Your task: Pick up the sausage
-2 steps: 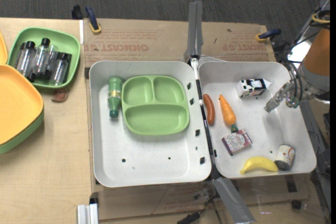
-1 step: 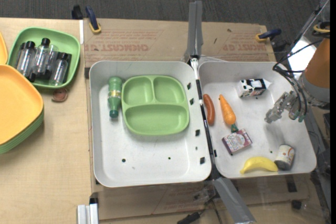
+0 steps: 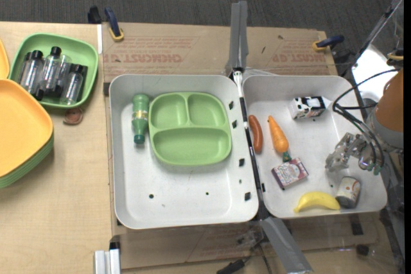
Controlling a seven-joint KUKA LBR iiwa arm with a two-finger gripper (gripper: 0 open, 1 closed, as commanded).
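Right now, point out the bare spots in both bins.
Left bin: bare floor below the green tray. Right bin: bare patch between sausage and toy car. Crowded by the gripper: can, banana, packet.

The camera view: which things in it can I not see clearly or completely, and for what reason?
- Gripper: too small and blurred against cables to judge how it stands.
- Arm: cut off by the right edge.
- Can: label too small to read; its upper end sits under the gripper.
- Small packet: print too small to read.
- Bottles in the green tray: overlapping, count unsure.
- Yellow plates: cut off by the left edge.
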